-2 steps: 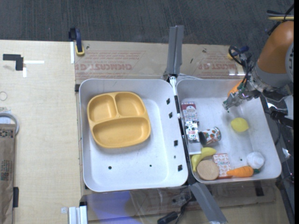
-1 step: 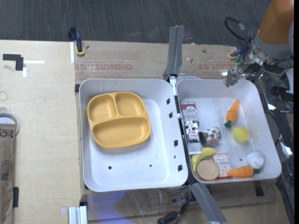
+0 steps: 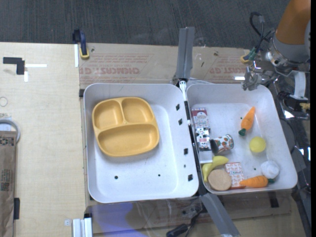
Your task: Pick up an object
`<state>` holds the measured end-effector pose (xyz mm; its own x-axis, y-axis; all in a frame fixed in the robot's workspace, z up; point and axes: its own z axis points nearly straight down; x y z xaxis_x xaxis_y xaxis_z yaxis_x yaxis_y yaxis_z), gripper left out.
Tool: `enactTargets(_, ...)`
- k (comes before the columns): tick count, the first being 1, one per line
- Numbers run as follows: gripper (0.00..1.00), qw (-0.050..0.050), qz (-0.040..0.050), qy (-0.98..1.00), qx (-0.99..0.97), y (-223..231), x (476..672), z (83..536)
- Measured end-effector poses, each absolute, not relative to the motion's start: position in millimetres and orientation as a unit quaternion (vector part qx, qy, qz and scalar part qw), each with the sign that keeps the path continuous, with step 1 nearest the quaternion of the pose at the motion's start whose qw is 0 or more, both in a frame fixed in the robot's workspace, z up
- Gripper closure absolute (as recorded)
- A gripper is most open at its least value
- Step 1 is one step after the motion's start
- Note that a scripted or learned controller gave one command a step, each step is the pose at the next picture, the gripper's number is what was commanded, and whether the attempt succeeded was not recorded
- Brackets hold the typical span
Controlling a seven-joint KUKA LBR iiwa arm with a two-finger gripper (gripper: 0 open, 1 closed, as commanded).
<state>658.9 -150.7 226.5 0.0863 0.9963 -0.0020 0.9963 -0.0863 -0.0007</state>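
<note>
My gripper (image 3: 252, 80) hangs over the far right corner of the right bin (image 3: 276, 113), with my arm reaching in from the right. The left bin (image 3: 128, 181) sits just beside the right one, and a divided plate (image 3: 126, 126) lies in its far left part. In the right bin, a box (image 3: 201, 127) lies along the left wall, with a small can (image 3: 223, 143) just right of its near end. A carrot (image 3: 248, 120) lies toward the far right, and a ball (image 3: 257, 144) sits nearer than it. Along the near wall, from left to right, lie a banana (image 3: 211, 166), a round cookie (image 3: 219, 180), a small packet (image 3: 234, 173), another carrot (image 3: 254, 182) and a second ball (image 3: 270, 169).
</note>
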Motion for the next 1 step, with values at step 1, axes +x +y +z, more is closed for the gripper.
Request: enactTargets(1, 0.0, 0.0, -0.0011, 0.676, 0.737, -150.6, 658.9, 226.4)
